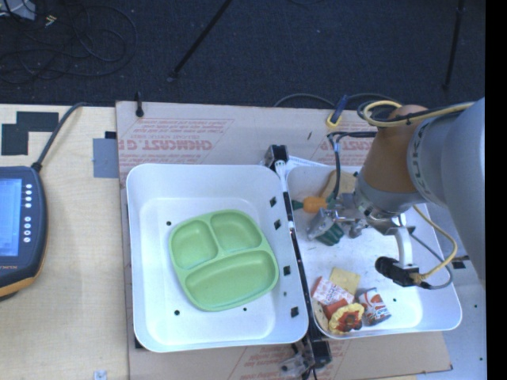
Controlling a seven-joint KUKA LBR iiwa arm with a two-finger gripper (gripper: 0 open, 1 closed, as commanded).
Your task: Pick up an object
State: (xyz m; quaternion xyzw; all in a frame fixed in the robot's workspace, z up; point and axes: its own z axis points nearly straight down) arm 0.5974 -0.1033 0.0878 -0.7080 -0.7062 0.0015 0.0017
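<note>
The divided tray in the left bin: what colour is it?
Light green tray, plain, seen clearly in the camera view.

Grey arm [455, 145] came in from 3 o'clock, bulky link filling the upper right, orange band [386, 157] above the wrist pointing down toward 7 o'clock. Wrist was bent low, yellow and black cables looped round it. Gripper [331, 226] sat at the arm's 9 o'clock end, aimed down; finger spacing too cluttered to read.
</note>
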